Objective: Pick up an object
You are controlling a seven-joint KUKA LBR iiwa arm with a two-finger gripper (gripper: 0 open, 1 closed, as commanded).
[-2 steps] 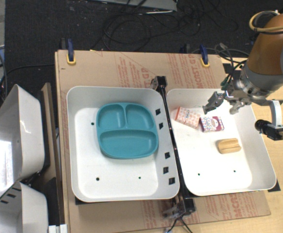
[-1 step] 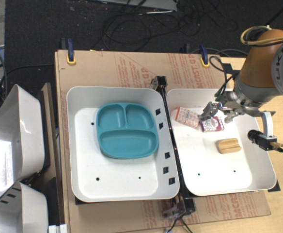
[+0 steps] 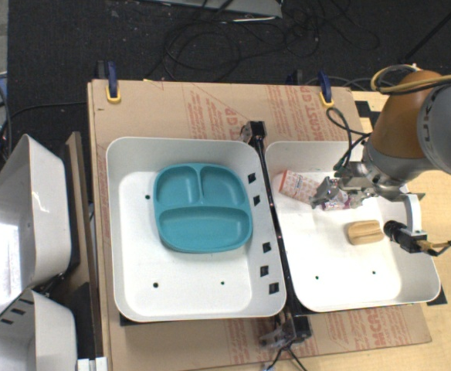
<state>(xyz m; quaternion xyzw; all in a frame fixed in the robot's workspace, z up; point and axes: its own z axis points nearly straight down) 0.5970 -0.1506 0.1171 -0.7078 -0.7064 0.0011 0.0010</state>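
Overhead, camera view: gripper (image 3: 327, 195) sits low in the right bin (image 3: 364, 288), over a small packet (image 3: 296, 184) lying to its left. A tan block (image 3: 364, 232), long axis left-right, lies just below-right of it. Finger state: cannot tell.

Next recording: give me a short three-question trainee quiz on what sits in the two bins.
1. True or false: the teal divided plate lies in the right bin.
2. Which thing lies nearest the gripper? A) teal divided plate B) red-and-white packet C) tan block
3. Fill in: the tan block lies in the ____ bin.

Key: 1 false, it lies in the left bin; 2 B; 3 right.
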